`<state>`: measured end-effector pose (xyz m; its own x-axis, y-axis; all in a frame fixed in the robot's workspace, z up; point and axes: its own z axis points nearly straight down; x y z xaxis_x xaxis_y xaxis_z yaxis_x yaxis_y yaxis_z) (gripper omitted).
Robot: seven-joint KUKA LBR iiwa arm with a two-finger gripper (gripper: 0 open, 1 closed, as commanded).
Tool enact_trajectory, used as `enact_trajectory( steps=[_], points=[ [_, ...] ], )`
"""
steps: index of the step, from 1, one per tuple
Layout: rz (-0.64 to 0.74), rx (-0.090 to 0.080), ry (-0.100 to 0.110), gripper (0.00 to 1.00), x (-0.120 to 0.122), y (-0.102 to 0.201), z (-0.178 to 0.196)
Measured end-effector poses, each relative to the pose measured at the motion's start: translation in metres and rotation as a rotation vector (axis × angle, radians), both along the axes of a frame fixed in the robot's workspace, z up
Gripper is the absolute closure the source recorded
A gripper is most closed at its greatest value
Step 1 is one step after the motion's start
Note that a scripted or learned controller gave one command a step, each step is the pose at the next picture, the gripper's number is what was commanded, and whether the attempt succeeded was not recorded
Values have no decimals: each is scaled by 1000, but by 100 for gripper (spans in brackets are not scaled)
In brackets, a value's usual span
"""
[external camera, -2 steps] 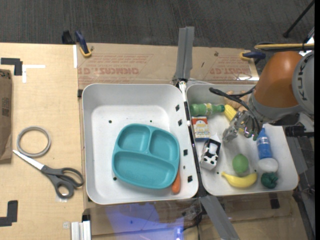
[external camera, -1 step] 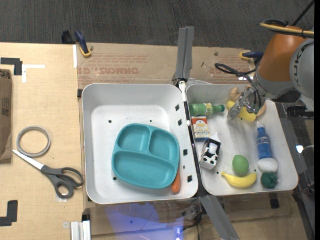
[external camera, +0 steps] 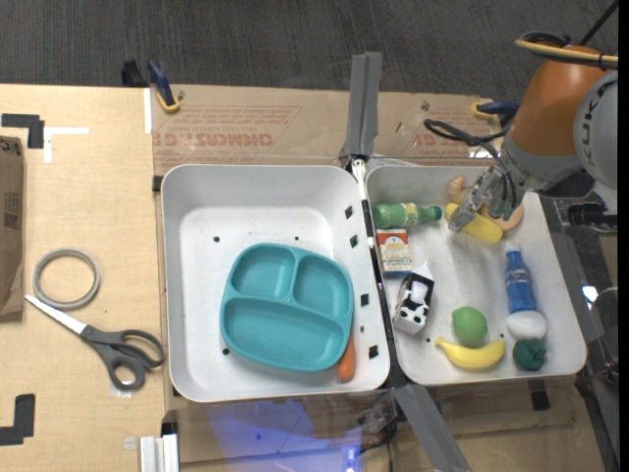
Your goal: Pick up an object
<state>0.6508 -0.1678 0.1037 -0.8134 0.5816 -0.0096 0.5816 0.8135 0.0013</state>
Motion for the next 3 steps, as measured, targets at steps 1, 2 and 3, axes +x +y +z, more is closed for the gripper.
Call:
enact_trajectory(
  steps=[1,2,3],
  points=[
    [-2,3,3,100,-4,47,95],
    [-181,4,5,100,-17,88,165],
    [-271,4,6,100,1,131,173]
  ],
)
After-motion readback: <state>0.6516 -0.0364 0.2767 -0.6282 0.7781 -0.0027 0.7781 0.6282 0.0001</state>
